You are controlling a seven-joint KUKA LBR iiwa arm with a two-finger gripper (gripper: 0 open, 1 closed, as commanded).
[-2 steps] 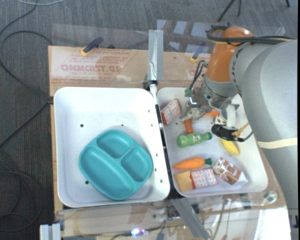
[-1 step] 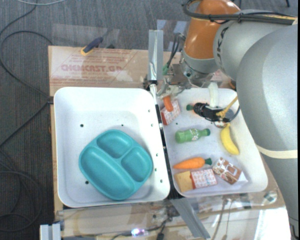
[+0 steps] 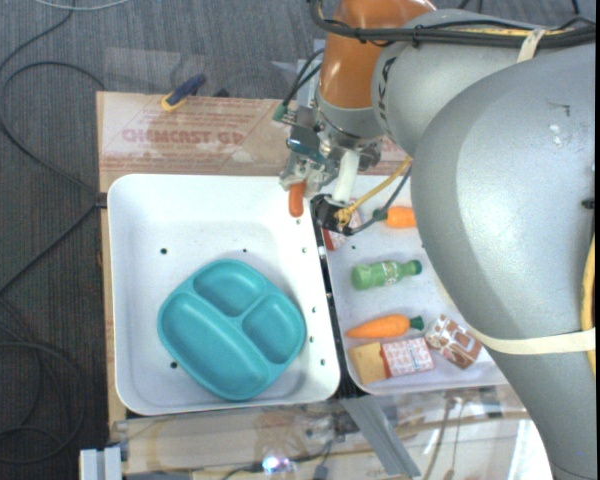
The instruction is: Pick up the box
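Gripper: I've got the gripper (image 3: pixel 315 193) over the rim between both bins.
Left bin: I see a teal divided plate (image 3: pixel 232 328).
Right bin: green bottle (image 3: pixel 384 272), carrot (image 3: pixel 380 327), box (image 3: pixel 407 356) near the front edge.

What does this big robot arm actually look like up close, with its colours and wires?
The arm is bulky, with smooth, rounded grey shells and a glossy orange band above the wrist. Black cables loop around that band, and pale tape strips cross the grey casing. The gripper is a small cluster of metal parts and thin wires.

Overhead slanted view, 2 bins (image 3: pixel 130 268)
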